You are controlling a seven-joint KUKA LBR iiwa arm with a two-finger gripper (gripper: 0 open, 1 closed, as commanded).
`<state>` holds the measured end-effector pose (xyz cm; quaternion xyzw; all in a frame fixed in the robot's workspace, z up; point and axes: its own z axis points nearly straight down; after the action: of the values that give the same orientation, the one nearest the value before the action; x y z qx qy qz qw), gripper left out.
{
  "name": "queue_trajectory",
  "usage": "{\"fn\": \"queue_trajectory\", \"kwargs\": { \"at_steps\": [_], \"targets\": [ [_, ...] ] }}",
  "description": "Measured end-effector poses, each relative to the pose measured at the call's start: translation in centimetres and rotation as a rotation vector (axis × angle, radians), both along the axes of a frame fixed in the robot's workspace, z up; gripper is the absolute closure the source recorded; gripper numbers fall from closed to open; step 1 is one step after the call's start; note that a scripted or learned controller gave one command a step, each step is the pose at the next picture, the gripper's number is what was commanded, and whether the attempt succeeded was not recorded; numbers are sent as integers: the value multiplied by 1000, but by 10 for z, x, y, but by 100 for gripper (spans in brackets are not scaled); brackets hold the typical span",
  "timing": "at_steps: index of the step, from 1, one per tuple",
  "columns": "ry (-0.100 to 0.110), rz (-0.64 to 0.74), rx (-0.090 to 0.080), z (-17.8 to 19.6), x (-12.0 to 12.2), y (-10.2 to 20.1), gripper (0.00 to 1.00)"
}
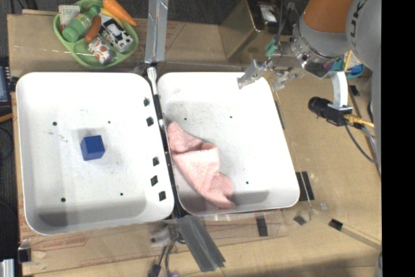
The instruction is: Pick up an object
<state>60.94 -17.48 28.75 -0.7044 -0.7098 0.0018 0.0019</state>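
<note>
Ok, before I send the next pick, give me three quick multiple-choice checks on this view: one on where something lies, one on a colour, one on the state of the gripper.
1. Where does the pink cloth lie?
A. in the left bin
B. in the right bin, near its left wall
C. on the bench outside both bins

2. What colour is the cube in the left bin?
A. red
B. yellow
C. blue

3. What is between the gripper's fingers?
A. nothing
B. the cloth
C. the cube

Answers:
1. B: the pink cloth sits crumpled inside the right bin, close to the wall it shares with the left bin.
2. C: the cube is plainly blue against the white floor.
3. A: the gripper hangs over the right bin's far rim with nothing between its fingers, apart from cloth and cube.
</note>
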Motion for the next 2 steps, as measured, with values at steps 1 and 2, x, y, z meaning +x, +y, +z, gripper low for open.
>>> {"fn": "queue_trajectory", "kwargs": {
  "at_steps": [1,2],
  "targets": [
    [2,41,1,-126,-49,46,0],
    [-2,143,1,-196,-61,64,0]
  ]
}}
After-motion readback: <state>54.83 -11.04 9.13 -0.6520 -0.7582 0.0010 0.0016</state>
